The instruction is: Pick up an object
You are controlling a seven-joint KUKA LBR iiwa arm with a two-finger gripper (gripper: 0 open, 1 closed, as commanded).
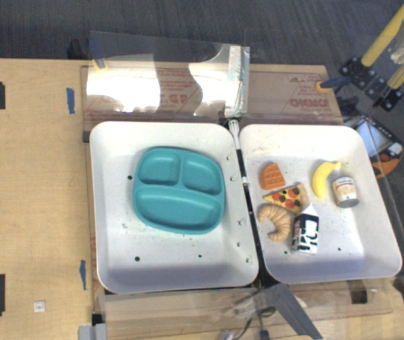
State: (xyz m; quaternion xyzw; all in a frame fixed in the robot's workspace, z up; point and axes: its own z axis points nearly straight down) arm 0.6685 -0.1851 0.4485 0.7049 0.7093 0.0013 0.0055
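Note:
The right bin [371,253] holds several toy foods close together. An orange bread-like piece [272,175] lies near its left wall, with a pizza slice [287,197] just below it and a tan croissant [276,222] under that. A black-and-white carton [306,233] lies beside the croissant. A yellow banana [320,178] lies further right, next to a small can [344,190] with a light label.
The left bin [110,261] holds a teal divided plate [179,190]. A clear plastic panel [166,80] and cardboard [286,94] stand behind the bins. A yellow and black stand [385,41] is at the top right, beyond the bench.

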